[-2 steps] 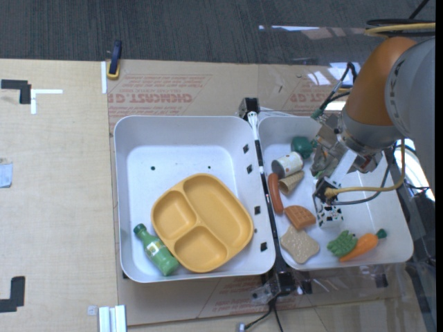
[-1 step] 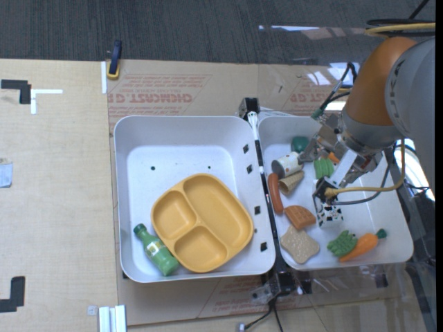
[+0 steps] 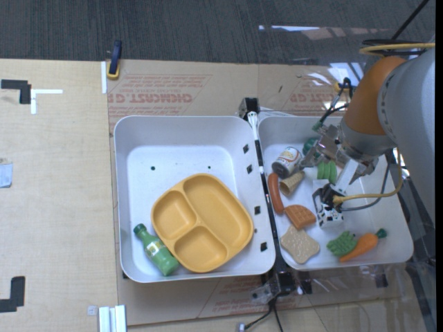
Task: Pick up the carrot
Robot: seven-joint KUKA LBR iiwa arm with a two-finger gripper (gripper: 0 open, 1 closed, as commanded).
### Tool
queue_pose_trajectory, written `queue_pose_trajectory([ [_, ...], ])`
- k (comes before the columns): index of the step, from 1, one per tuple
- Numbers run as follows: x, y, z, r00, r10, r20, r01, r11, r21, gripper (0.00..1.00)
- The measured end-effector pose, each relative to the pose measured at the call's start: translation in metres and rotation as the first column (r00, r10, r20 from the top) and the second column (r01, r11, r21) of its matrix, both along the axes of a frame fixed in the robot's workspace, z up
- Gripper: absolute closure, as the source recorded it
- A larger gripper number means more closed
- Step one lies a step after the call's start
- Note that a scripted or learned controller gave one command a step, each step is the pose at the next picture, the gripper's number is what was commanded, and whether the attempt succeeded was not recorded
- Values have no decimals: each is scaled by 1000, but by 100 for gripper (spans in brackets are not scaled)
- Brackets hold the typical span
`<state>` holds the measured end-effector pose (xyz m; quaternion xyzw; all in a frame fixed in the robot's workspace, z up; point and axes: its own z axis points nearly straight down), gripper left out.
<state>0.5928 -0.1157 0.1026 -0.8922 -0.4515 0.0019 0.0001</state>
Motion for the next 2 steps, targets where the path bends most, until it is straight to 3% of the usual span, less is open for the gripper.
queue_pose_trajectory([
  [1, -102, -23, 142, 989, 150, 1, -150, 989, 0, 0],
  [2, -61, -54, 116, 999, -50, 0, 50, 999, -1, 0],
])
